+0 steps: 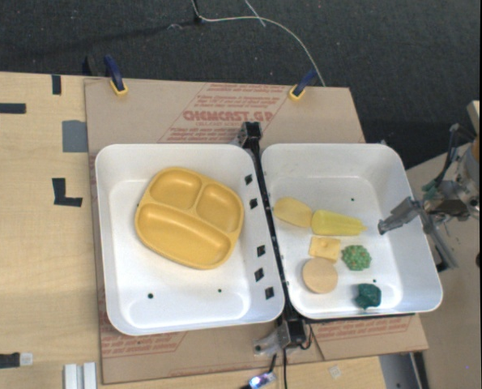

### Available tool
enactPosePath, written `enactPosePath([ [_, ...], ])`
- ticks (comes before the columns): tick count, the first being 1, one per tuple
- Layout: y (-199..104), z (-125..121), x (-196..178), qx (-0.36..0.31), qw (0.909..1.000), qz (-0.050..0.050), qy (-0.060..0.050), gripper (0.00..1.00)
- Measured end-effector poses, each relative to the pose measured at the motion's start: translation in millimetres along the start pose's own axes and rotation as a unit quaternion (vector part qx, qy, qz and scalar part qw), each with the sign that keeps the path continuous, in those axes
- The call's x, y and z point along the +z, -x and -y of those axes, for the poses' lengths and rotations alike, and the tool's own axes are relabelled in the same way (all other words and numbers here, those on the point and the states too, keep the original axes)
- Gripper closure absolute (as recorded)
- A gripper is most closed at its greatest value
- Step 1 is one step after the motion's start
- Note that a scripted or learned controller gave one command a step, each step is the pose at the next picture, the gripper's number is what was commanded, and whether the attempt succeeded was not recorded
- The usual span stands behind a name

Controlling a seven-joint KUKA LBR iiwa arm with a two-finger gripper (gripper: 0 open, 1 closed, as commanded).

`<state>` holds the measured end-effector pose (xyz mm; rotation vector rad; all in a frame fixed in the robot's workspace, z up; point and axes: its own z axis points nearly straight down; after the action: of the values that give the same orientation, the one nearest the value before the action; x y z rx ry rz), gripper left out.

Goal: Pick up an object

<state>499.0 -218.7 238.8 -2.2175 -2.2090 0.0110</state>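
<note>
Toy food (338, 250) in right bin (386, 168); gripper (394, 217) (opening indiscernible) at its edge

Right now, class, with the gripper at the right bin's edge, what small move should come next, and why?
Probably a short reach leftward, toward the yellow corn piece. The gripper sits at the right bin's right rim, apart from every item, and the corn lies nearest, roughly level with it, ahead of the green broccoli-like piece.
</note>
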Motion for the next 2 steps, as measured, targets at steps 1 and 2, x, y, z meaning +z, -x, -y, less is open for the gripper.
enactPosePath([
  [1,-0.5,-2.6,-6.4,-0.002,1.0,0.002,0.006,0.0],
  [2,-2.5,-0.1,58.2,-0.002,1.0,0.0,0.003,0.0],
])
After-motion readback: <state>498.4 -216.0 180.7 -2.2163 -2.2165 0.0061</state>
